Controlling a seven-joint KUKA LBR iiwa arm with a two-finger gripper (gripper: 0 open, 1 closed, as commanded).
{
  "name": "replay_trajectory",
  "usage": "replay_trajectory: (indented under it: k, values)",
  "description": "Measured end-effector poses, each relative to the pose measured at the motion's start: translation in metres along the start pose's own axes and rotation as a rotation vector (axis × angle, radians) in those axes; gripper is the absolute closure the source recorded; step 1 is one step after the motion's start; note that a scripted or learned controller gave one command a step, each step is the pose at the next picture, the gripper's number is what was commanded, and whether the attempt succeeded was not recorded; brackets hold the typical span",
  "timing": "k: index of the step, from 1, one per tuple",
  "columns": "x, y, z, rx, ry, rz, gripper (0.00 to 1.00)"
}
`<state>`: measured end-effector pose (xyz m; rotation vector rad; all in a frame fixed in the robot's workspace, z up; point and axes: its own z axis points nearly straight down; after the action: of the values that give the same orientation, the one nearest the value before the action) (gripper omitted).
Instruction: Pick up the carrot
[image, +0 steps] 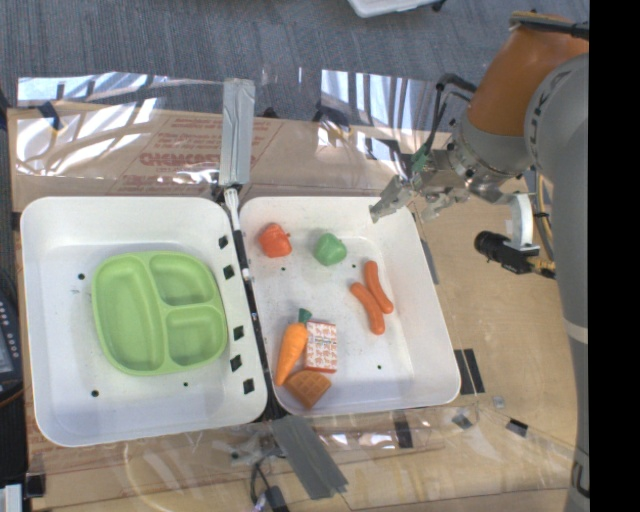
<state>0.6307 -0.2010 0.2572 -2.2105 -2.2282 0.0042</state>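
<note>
One arm bent over right bin's far corner, end effector (400, 203) state unclear, carrot (292, 350) untouched

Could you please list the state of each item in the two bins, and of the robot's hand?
carrot: lying flat in the right bin, touching the small carton, not held.
small carton: lying flat beside the carrot.
waffle: at the bin's near edge.
tomato: resting free.
green pepper: resting free.
sausages: two, side by side.
green divided plate: upright in the left bin.
hand: above the right bin's far corner, holding nothing.
</note>
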Motion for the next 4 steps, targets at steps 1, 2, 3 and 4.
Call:
replay_trajectory:
  k: [1, 2, 3, 4]
  values:
    - [0.033, -0.072, 0.140, 0.002, 0.001, -0.201, 0.00]
    - [0.097, -0.088, 0.161, -0.005, -0.003, -0.628, 0.00]
    - [0.098, -0.088, 0.117, -0.004, -0.002, -0.783, 0.00]
    - [0.094, -0.143, 0.155, -0.027, -0.024, -1.211, 0.00]
